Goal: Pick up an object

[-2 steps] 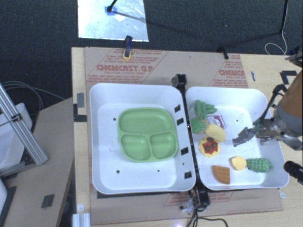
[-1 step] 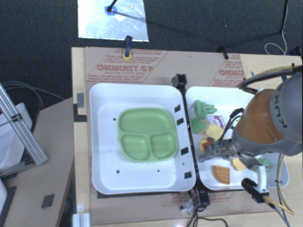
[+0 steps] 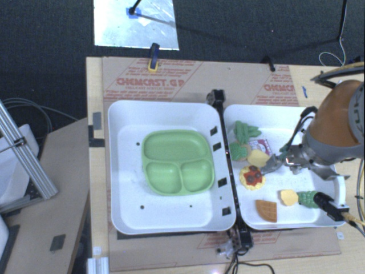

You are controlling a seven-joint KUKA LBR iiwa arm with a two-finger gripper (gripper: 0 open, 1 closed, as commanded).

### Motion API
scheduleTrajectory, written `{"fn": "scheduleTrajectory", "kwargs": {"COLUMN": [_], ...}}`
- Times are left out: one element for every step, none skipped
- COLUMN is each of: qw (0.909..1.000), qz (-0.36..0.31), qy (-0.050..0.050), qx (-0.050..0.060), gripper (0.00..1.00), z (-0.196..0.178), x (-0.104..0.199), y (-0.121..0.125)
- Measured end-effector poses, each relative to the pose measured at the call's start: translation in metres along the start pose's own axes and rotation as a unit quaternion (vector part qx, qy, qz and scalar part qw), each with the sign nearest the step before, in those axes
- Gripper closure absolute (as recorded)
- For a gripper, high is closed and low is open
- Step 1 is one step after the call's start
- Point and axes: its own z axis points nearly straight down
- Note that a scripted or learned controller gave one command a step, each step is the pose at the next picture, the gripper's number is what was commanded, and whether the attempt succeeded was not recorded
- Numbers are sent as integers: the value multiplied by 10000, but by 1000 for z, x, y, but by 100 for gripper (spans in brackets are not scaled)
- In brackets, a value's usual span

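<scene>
Fingers (image 3: 272, 165) of the gripper (image 3: 276, 163) reached low over the right bin (image 3: 285, 114), their tips just beside a yellow toy block (image 3: 258, 157), but we could not tell whether the jaws were open or closed, and we saw nothing between them. Around them in that bin we counted one green leafy toy (image 3: 245, 132), one red-and-yellow round toy (image 3: 252, 177), one brown waffle wedge (image 3: 266, 210), one yellow chunk (image 3: 288, 197) and one green piece (image 3: 307, 199). In the left bin (image 3: 165, 218) we counted one green divided plate (image 3: 176, 161).
</scene>
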Motion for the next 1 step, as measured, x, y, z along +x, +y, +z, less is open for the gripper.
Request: {"fn": "scheduleTrajectory", "kwargs": {"qw": [10000], "qz": [-35], "qy": [17], "qx": [18], "gripper": [0], "z": [50], "x": [20], "y": [48]}}
